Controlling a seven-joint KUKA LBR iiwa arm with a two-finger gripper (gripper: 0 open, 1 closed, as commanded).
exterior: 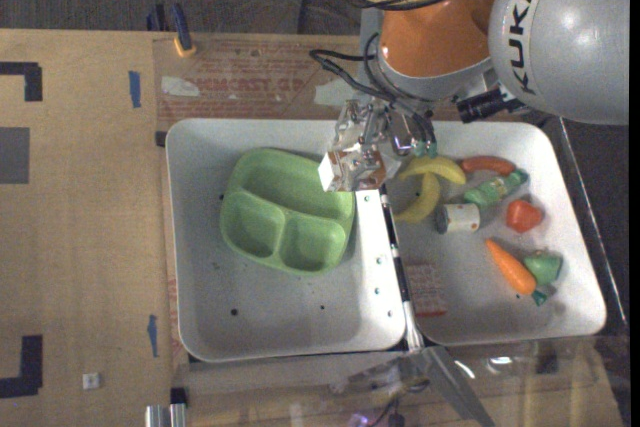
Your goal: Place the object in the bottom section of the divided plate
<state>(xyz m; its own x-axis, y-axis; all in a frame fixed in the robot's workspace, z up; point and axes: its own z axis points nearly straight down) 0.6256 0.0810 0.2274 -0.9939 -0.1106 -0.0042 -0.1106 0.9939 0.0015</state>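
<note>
Banana (425, 187), carrot (509, 266), strawberry (523, 214), right bin (575, 245).

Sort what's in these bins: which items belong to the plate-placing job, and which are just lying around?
Job:
green divided plate, left bin
gripper, over the plate's right edge

Lying about, right bin:
banana
carrot
red pepper-like piece
small can

The green divided plate (285, 213) looks like smooth, matt plastic, and the two white bins (200, 295) glossy plastic. Toy food in the right bin, the banana (428, 185) and carrot (510, 267), has a plastic sheen. The bench (80, 215) is matt brown board; the arm's shell (575, 25) glossy
</note>
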